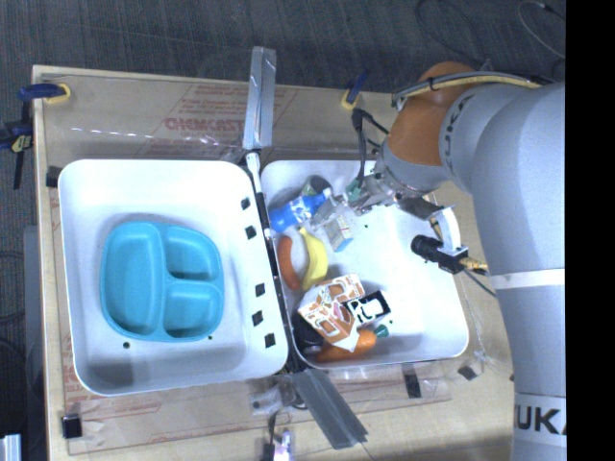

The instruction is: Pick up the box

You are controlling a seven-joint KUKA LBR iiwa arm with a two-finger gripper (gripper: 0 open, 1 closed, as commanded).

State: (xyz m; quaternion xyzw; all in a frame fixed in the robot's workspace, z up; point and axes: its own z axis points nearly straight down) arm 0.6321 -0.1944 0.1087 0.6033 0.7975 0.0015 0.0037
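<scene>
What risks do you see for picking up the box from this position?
1. The box lies among crowded items, against a yellow object and over an orange one, so the fingers may catch a neighbour or push the box aside.
2. The gripper is over other clutter at the far end of the right bin, not over the box, so closing here would probably miss it.
</scene>
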